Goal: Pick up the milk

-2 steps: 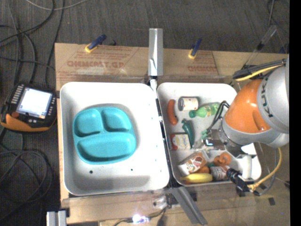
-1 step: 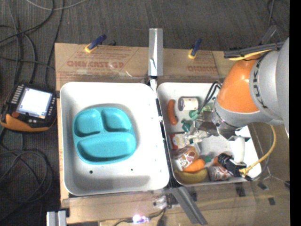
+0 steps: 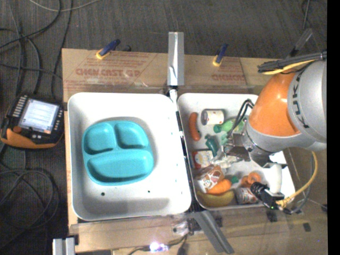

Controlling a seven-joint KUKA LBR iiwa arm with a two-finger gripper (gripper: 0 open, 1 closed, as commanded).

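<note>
Your right bin [image 3: 186, 142] is packed wall to wall — milk [image 3: 212, 116] sits at its 12 o'clock edge. One tray [image 3: 119, 152] in the left bin [image 3: 74, 158], open room around it.

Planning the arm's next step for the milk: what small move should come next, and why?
Probably lower the gripper slowly and straight. It sits low over the right bin, among crowded items like the banana and hot dog; I cannot pick out the milk.
</note>
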